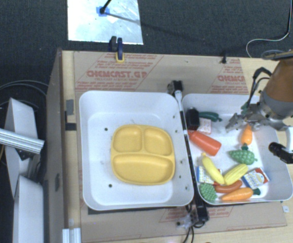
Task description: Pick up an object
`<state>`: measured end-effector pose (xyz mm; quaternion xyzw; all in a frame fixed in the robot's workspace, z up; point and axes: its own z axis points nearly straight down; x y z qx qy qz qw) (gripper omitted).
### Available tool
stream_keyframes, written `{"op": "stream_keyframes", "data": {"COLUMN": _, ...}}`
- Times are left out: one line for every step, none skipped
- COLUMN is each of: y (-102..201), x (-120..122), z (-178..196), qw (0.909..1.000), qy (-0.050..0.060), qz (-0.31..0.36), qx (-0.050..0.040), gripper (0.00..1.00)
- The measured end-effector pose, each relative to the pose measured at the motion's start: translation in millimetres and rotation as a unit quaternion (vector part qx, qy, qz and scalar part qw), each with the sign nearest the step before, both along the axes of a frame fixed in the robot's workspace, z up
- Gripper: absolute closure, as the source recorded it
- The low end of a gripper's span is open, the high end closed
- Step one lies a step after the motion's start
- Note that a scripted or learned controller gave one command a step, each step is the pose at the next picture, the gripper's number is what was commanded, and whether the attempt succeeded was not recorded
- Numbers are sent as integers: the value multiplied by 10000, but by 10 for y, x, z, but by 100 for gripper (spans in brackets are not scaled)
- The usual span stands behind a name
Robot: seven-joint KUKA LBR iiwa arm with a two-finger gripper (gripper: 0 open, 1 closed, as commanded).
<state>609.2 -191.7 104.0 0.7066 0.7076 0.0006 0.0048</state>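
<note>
My gripper (243, 122) hangs over the upper right part of the right bin (283, 186), its two fingers spread open with nothing between them. A small orange carrot (246, 134) lies just below the fingertips; I cannot tell whether they touch it. Under the carrot sits a bumpy green toy (242, 156). To the left are a red-orange cylinder (204, 142), a yellow banana (213, 169) and a corn cob (236, 173). A sausage (228, 187) and a larger carrot (237, 194) lie along the front wall.
The left bin (95, 135) holds a yellow divided plate (142, 153). A black object (192, 118) and a green-handled piece (210, 117) lie at the right bin's back left. A small printed box (256, 177) sits at front right. The arm's black attachment (283, 152) overhangs the right rim.
</note>
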Motion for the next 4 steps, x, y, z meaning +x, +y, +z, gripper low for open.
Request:
{"op": "stream_keyframes", "data": {"y": -150, "x": -308, "z": 24, "qw": 10000, "qy": 31, "qz": -3, "qx": 26, "gripper": 0}}
{"op": "stream_keyframes", "data": {"y": 386, "x": -877, "z": -200, "qw": 10000, "qy": 37, "qz": -1, "qx": 33, "gripper": 0}}
{"op": "stream_keyframes", "data": {"y": 381, "x": -869, "z": -96, "qw": 10000, "qy": 23, "qz": -2, "qx": 28, "gripper": 100}}
{"op": "stream_keyframes", "data": {"y": 1049, "x": -644, "z": -201, "qw": 10000, "qy": 34, "qz": 11, "qx": 35, "gripper": 100}}
